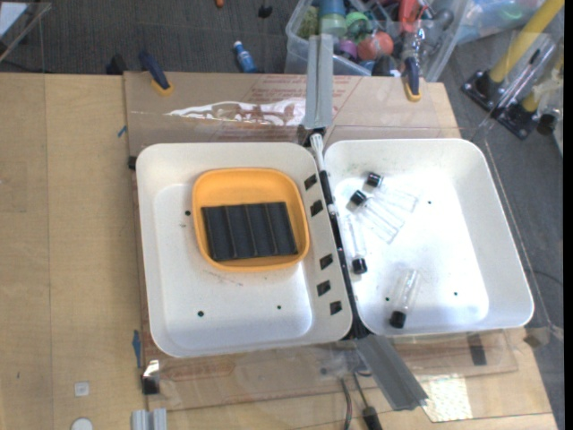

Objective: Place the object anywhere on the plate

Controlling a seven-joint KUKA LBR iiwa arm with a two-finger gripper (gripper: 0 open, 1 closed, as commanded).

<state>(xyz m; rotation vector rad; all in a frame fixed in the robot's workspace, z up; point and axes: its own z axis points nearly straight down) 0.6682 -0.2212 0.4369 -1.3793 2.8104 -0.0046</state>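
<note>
An orange plate (246, 180) with rounded corners lies in the left white bin (170, 258), slightly toward its back. A black ribbed slab (249, 231) rests flat on the plate and covers most of its floor. In the right white bin (466, 231) lie several clear vials with black caps. One vial (403, 296) is near the front, a pair (380, 206) sits near the back left, and another (355, 249) lies along the left wall.
A row of black clips (324, 240) runs along the seam between the bins. A metal bar (317, 79) stands behind the seam. A clear tub of colourful toys (385, 16) sits beyond the bench, with wooden tabletop (63, 240) to the left.
</note>
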